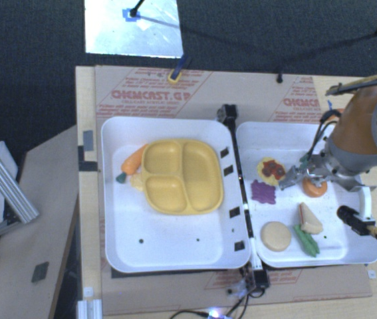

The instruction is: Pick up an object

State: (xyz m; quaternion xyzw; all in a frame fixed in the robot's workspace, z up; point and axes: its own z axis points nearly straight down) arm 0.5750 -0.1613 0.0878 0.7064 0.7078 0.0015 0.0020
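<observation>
Arm low over the right bin (pixel 354 248), gripper (pixel 302 176) beside the orange round piece (pixel 315 187) at the bin's middle, claw state unclear, likely the reaching step; next calls for closing on that piece and lifting.

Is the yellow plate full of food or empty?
Empty. The yellow plate in the left bin shows bare compartments; the carrot lies beside it, not in it.

The grey arm (pixel 368 128) (orange band above the wrist) reaches in from the right, wrist bent downward, its gripper (pixel 301 177) held low and seemingly pointing left, though its end is hard to make out.
</observation>
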